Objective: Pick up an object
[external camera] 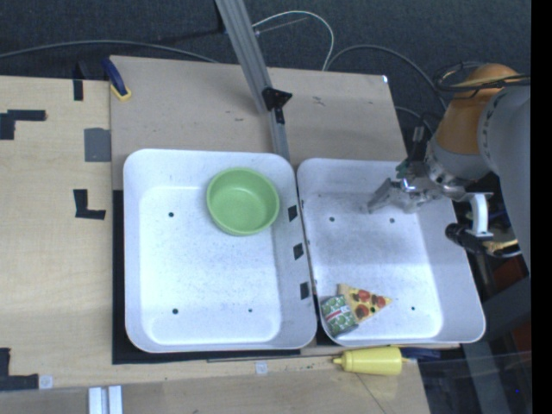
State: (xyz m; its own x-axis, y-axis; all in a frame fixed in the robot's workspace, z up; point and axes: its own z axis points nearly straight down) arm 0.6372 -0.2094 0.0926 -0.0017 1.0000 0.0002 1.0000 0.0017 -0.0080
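The gripper [385, 198] hangs over the right bin [431, 257] toward its twelve-o'clock rim, fingers splayed apart and nothing between them. In that bin, toward six o'clock, lie one toy pizza slice [366, 300] and one small green packet [338, 315], touching; its print is too small to read. One green bowl [243, 201] sits in the left bin [155, 257]. One yellow bottle [373, 360] lies outside, at the right bin's six o'clock.

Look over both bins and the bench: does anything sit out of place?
Yes. A yellow bottle lies on its side on the bench, outside the right bin, against its near rim. The green bowl and pizza slice sit inside bins.
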